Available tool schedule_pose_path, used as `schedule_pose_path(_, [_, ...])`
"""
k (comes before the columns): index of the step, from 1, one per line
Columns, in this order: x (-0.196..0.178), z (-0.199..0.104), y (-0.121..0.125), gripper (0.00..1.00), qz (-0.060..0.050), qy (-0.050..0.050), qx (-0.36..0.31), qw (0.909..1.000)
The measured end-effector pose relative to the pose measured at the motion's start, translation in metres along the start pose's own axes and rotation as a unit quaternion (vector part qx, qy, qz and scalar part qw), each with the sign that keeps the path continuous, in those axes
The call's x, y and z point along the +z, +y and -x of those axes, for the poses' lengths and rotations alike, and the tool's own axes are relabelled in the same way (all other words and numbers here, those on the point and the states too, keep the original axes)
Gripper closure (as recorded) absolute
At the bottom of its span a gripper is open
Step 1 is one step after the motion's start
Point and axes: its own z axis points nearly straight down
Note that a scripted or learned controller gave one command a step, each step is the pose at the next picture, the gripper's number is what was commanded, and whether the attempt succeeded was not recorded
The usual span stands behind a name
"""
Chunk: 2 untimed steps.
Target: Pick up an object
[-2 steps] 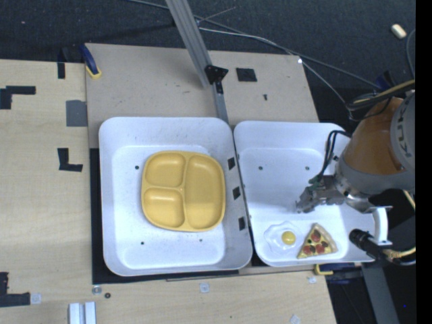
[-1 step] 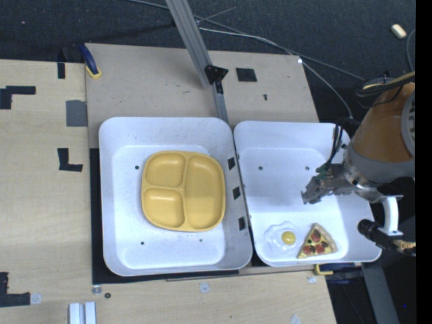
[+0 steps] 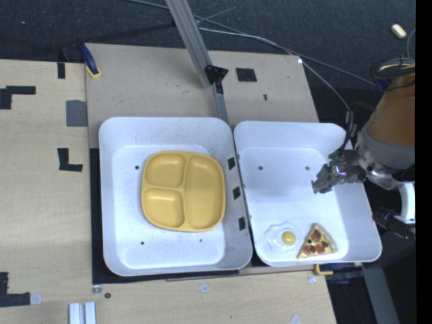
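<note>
Near edge: pizza slice (image 3: 317,241) and fried egg (image 3: 282,235) in my right bin (image 3: 290,140).
Arm: reaching in from the right, wrist low.
Gripper (image 3: 322,183): above the bin, nothing held; I cannot tell its spread.

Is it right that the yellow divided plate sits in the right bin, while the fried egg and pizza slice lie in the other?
No. The camera view shows the yellow divided plate in the left bin; the fried egg and pizza slice lie in the right bin.

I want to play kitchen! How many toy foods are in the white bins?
2. A white fried egg with yellow yolk and a triangular pizza slice lie side by side near the front edge of the right white bin.
</note>
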Motion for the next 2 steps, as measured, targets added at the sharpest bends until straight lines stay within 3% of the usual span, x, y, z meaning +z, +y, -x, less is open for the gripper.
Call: schedule_pose_path(2, [-0.001,-0.103,0.018,1.00,-0.003,0.001,-0.002,1.0000])
